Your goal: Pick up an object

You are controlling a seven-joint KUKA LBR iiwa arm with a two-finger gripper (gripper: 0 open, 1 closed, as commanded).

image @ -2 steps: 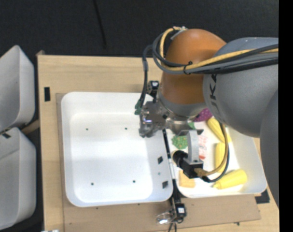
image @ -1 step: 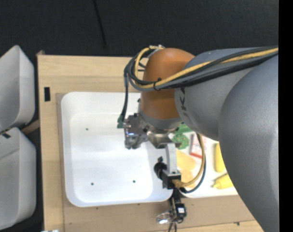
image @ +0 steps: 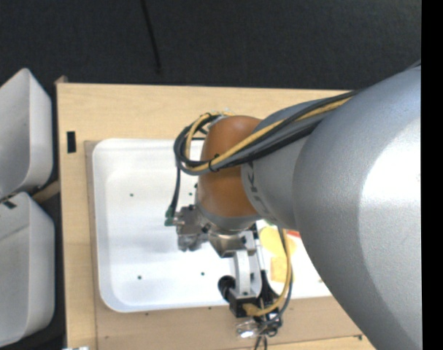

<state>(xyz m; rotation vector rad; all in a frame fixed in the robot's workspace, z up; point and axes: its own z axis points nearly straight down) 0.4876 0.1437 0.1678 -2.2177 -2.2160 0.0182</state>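
Jaws could not be read: the wrist and its fittings crowded the spot below the orange band (image: pixel 225 173), so whether they stood open, closed or around anything could not be told. The grey arm (image: pixel 367 195) reached in from the right and covered the right part of 1 white bin (image: pixel 108 217), with the orange band over the bin's middle and a bundle of black and yellow cables (image: pixel 279 126) running along the arm's far side to loop at the band. The bin lay on a pale wooden table (image: pixel 75 283), and its left half showed white floor with 3 small dark specks (image: pixel 131 194), 1 toward the far left and 2 nearer. As for a thing to pick up, a pale yellow thing (image: pixel 279 261) showed in the bin just right of the wrist, close against the arm's edge and partly hidden by it; what it was could not be made out. A small red-orange bit (image: pixel 291 233) showed just beyond it, very close to it, also cut off by the arm. Neither was seen between the jaws. Near the table's far left corner sat a small black mark (image: pixel 70 142), and beyond the table's left side stood 2 rounded white shapes (image: pixel 17 130), 1 far and 1 near.
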